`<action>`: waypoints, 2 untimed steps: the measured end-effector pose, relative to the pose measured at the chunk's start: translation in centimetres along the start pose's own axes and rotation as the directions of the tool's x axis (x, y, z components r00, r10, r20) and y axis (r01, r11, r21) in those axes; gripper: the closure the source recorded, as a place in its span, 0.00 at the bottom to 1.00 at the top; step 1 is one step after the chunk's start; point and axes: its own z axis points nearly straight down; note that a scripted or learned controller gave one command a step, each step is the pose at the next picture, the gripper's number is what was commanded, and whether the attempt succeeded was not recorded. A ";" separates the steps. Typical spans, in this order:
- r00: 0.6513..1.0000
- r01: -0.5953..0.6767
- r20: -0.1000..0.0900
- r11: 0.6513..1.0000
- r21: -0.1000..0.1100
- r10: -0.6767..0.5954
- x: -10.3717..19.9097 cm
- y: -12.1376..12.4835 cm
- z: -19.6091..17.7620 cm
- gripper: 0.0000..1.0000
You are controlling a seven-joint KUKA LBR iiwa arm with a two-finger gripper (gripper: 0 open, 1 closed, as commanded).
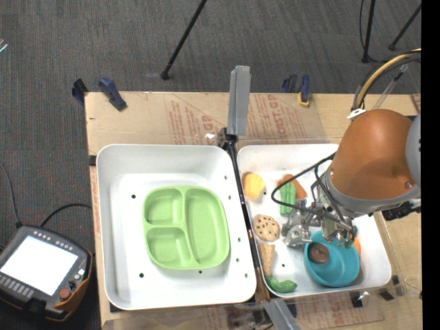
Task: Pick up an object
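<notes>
My gripper point(297, 234) hangs low in the right bin point(311, 154), under the orange wrist band. It sits just left of a blue bowl point(334, 265) that has a brown piece in it. A round cookie point(266, 227) lies close to its left, with a cone point(265, 254) below that. A yellow corn piece point(253, 184), an orange carrot point(287, 181) and a green pod point(288, 194) lie further up. A green piece point(282, 284) rests at the bin's front edge. The arm hides part of the bin's right side.
The left bin point(117, 184) holds a green divided plate point(185, 227). A grey post point(238, 108) stands at the back between the bins. A tablet point(41, 267) lies on the floor at lower left. Blue clamps grip the bench's back edge.
</notes>
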 end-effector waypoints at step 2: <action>0.991 0.132 -0.012 0.991 -0.001 -0.132 -8.1 -1.1 10.7 0.00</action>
